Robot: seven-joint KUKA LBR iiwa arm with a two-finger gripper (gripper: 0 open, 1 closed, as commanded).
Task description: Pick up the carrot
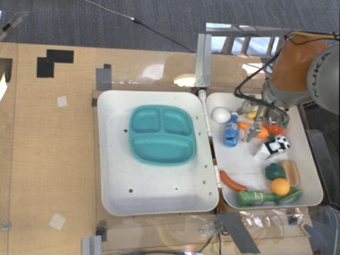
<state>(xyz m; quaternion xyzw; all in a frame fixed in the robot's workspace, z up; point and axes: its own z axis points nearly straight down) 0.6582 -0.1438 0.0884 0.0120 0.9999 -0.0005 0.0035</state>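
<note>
Grey arm with orange band (297, 62) reaching into right shallow white plastic bin (311, 158); tool (255, 130) lowered among clutter, opening impossible to judge, nothing seen gripped. Small orange carrot (245, 125) just left of tool, touching or nearly so. Blue plastic bottle (230, 132) and white egg (220, 114) farther left. Black-and-white cow toy (277, 144) right of tool. Red sausage (232, 181), orange ball (280, 186), green bottle (255, 197) well below. Teal divided plate (162, 134) in left white bin (114, 195), far left on wooden table (48, 158).
</note>
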